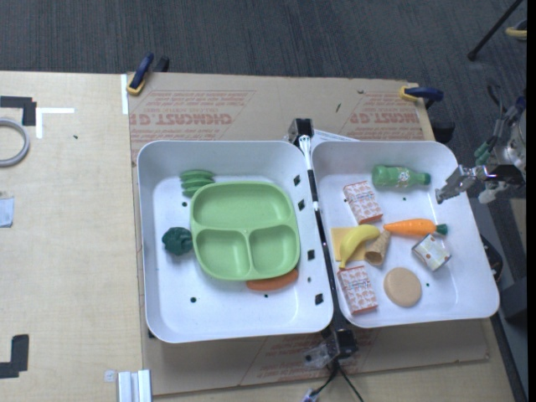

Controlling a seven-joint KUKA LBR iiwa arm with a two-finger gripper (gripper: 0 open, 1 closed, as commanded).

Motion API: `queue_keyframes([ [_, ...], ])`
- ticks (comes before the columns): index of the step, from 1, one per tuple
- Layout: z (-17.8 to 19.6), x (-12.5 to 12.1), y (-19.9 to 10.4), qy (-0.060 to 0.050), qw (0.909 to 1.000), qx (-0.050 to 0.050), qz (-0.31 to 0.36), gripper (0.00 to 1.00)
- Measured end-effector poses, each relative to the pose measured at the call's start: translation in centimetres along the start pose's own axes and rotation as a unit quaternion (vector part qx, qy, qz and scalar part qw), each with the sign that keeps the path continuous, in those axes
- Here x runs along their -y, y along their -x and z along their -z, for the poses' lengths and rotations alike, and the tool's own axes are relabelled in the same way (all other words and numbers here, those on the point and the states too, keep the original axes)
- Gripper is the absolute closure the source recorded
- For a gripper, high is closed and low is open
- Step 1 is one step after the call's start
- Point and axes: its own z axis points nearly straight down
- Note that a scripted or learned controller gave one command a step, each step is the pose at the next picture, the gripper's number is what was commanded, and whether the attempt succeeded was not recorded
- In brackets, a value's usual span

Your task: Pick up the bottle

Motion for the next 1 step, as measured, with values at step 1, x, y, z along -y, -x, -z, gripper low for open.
queue_keyframes([
  [1,0.95,-0.05,0.03,0.0,1.0,0.001,0.001,1.0],
])
